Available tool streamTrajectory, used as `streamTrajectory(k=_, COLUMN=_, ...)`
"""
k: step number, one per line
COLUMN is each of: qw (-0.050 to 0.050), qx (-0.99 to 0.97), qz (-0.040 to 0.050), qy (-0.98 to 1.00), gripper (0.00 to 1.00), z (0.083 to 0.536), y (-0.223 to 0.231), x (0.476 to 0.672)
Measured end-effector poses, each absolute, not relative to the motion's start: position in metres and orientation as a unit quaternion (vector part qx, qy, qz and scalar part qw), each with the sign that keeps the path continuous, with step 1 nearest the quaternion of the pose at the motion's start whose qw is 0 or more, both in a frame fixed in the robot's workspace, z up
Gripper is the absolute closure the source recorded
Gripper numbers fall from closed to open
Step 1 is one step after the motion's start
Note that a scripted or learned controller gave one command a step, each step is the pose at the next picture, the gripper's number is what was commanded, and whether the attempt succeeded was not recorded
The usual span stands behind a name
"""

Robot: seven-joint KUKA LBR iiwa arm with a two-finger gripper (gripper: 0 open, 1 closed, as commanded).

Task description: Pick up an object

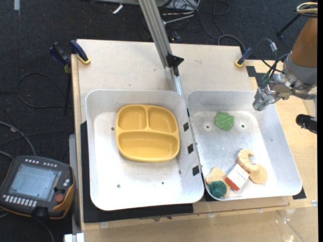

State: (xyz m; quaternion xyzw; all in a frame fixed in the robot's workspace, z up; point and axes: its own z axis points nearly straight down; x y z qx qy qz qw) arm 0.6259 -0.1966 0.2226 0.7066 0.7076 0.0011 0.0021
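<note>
So your tool (260, 103) is hanging over the far right rim of the right bin (282, 150), and honestly I can't tell how it's set from this angle. Nothing's showing in its grip. The green lump (224, 121) is sitting near the far end of that bin, a bit left of the tool. Down at the near end you're looking at a pile: red-and-white box (237, 178), tan pieces (248, 160), dark green thing (218, 188). Left bin (101, 185) is carrying the yellow tray (148, 132).
</note>
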Motion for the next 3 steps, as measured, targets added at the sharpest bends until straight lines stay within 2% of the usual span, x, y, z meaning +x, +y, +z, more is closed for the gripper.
streamTrajectory(k=1, qw=0.000, qx=0.704, qz=0.0013, qy=0.710, gripper=1.00, z=0.226, y=-0.139, x=0.635)
streamTrajectory(k=3, qw=0.000, qx=0.704, qz=0.0013, qy=0.710, gripper=1.00, z=0.246, y=-0.026, x=0.629)
